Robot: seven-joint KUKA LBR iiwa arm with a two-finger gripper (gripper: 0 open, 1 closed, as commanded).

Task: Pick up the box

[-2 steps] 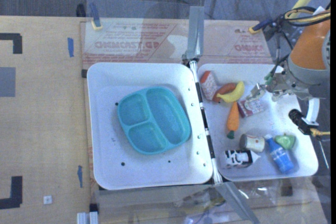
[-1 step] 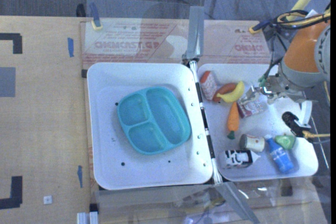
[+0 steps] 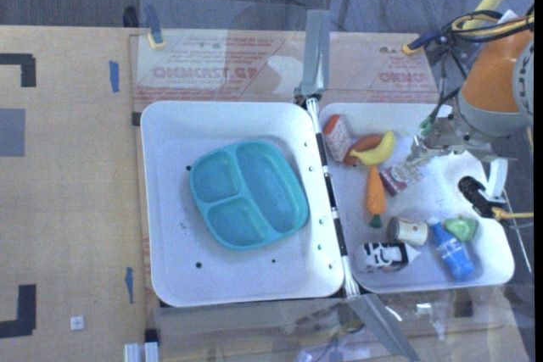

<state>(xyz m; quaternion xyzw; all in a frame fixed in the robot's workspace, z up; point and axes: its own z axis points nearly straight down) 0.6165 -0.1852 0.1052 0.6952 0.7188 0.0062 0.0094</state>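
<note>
Low in the right bin (image 3: 501, 267), the box (image 3: 386, 255) lies well apart from the jaws (image 3: 413, 168), whose opening I cannot tell.

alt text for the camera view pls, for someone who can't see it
Seen from above, the arm's end effector hangs over the right bin, just right of a small red and white box, a banana and a carrot. A blue bottle and a black and white toy lie nearer the front. The left bin holds a teal divided plate.
</note>
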